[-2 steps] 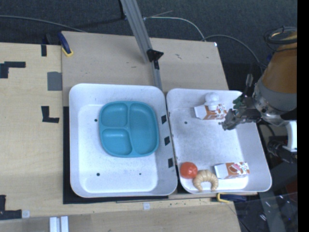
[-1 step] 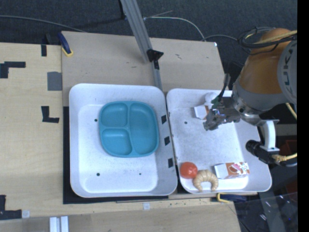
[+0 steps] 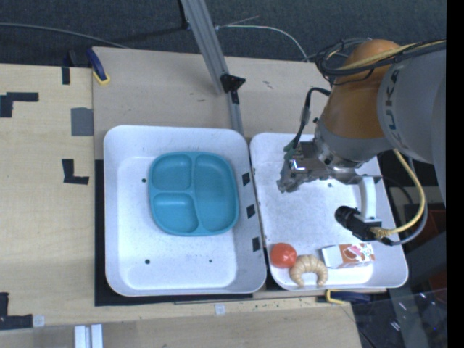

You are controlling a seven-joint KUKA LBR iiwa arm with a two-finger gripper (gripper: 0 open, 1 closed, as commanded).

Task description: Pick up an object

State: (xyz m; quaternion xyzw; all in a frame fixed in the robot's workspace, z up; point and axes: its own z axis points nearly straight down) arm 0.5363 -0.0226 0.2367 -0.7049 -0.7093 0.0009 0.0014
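- Pincer (image 3: 288, 182) hangs over the bare upper half of the right-hand shallow white bin (image 3: 272, 201), grasping nothing you can see; whether its fingers are parted or closed, you cannot tell.
- Your likeliest targets sit along that bin's near edge, well apart from the tool: a round red tomato-like ball (image 3: 283, 253), a tan crescent croissant (image 3: 309, 269) just beside it, and a small white-and-red carton (image 3: 349, 255).
- Croissant's long axis runs roughly left to right, its ends curling toward the near rim; the carton lies flat, long side the same way.
- Left-hand bin (image 3: 123, 216) holds a teal three-compartment plastic plate (image 3: 193, 193).
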